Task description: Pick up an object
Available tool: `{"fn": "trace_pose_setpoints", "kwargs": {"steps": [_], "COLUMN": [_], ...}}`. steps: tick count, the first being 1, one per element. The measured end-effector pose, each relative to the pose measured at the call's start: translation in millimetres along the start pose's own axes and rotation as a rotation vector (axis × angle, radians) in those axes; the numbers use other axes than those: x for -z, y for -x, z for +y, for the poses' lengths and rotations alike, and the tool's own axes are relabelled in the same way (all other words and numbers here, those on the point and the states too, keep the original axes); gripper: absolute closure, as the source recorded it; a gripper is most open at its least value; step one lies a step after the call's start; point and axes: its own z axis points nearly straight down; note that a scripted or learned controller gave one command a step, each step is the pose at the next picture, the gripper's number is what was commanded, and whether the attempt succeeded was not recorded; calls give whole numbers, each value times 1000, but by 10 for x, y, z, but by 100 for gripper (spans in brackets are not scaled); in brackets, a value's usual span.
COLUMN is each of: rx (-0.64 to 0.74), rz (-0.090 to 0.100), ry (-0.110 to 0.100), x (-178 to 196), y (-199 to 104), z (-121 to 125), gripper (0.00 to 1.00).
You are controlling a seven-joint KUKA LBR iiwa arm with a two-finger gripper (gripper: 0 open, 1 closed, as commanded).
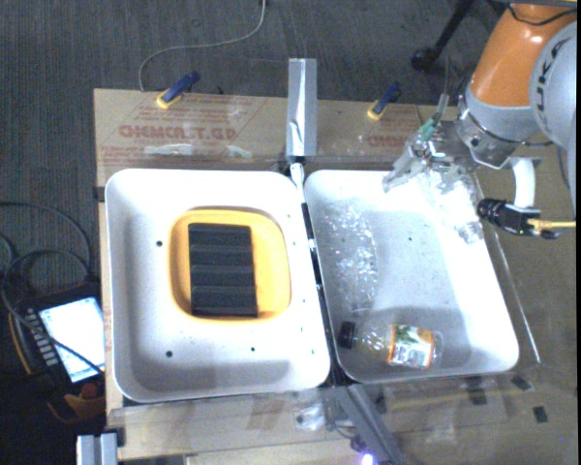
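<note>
The arm (523, 56) is hovering over the right bin's (484, 289) far corner, its gripper (428, 158) carrying clear crumpled plastic (455, 197); its opening I cannot tell. A bottle (397, 342) is lying by the bin's near wall. Lifting seems underway; next, rising clear.

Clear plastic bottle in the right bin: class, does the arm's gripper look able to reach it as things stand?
Probably yes. The bottle lies alone near the right bin's front wall, nothing on top, and the gripper hangs above that bin's far edge.
</note>
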Motion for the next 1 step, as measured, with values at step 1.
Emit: {"fn": "trace_pose_setpoints", "kwargs": {"steps": [1], "rx": [210], "rz": [1], "ry": [0], "x": [-621], "y": [-43], "z": [-1164], "gripper": [0]}}
